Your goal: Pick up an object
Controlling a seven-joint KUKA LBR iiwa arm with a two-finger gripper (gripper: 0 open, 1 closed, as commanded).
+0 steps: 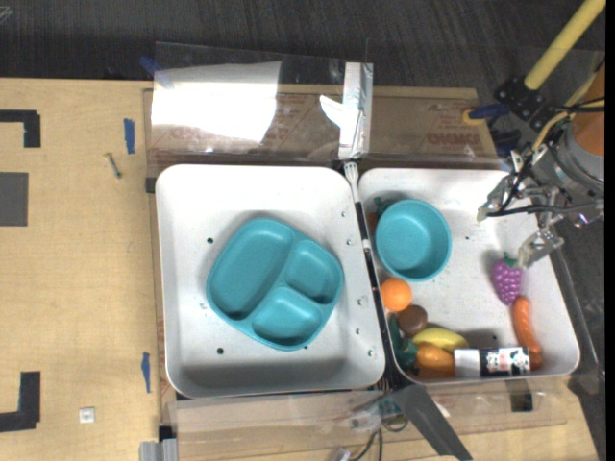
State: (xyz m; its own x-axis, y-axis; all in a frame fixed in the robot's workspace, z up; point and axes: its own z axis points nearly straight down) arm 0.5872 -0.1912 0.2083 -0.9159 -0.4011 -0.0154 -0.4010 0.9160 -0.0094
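Note:
My gripper hangs over the right bin near its right wall, fingers spread open and nothing between them. One fingertip points toward the bin's middle, the other sits just above a bunch of purple grapes. An orange carrot lies below the grapes. To the gripper's left stands a teal bowl. Along the bin's front lie an orange ball, a brown item, a banana and a small bottle on its side.
The left bin holds a teal divided plate. A clear plastic sheet stands behind the bins. A yellow pole and cables sit at the top right, beside the arm.

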